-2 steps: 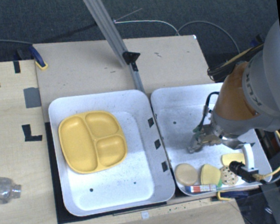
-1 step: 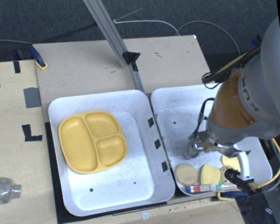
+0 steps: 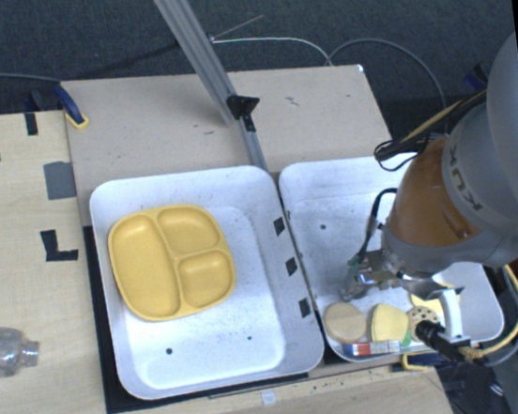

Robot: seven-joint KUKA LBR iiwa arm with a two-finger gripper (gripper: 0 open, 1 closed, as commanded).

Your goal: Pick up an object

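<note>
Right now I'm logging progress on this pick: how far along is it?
Done: the arm has reached into the right bin, its tool low beside the small pale objects at the near edge. In hand: nothing visibly gripped. Left: grasp and lift one. The yellow divided plate lies in the left bin.

The grey arm (image 3: 484,191) with its orange band runs off the right edge and covers much of the right-hand white bin (image 3: 333,192). The clear plastic bottle (image 3: 1,350) on the desk (image 3: 23,280) is cut by the left edge. The gripper (image 3: 368,277) is too blurred to read.
</note>
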